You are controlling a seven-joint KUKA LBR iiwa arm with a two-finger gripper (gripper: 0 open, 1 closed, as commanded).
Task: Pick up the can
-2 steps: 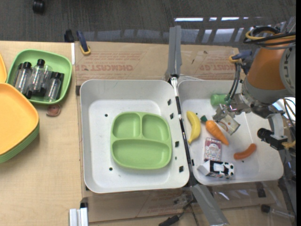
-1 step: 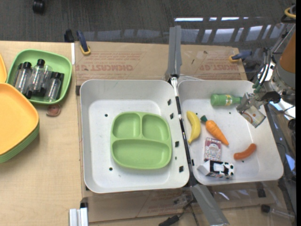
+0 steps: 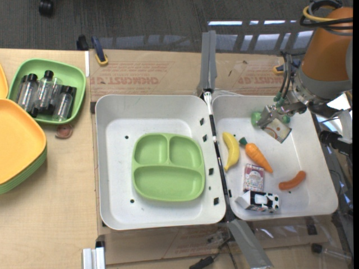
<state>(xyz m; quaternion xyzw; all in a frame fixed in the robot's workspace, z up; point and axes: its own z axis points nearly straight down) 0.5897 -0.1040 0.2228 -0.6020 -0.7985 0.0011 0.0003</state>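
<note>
Grey arm with the orange band (image 3: 328, 49) reaches in at the view's two o'clock, over the right shallow white bin (image 3: 317, 150). The left white bin (image 3: 109, 167) carries a green divided plastic plate (image 3: 168, 168). The two-finger gripper (image 3: 275, 121) hangs low at the right bin's twelve o'clock; how wide it stands, and whether it has anything, I cannot tell. The small pink-and-white labelled can (image 3: 254, 178) lies on the bin floor at the gripper's seven o'clock, well apart, with an orange carrot (image 3: 259, 156) between them.
</note>
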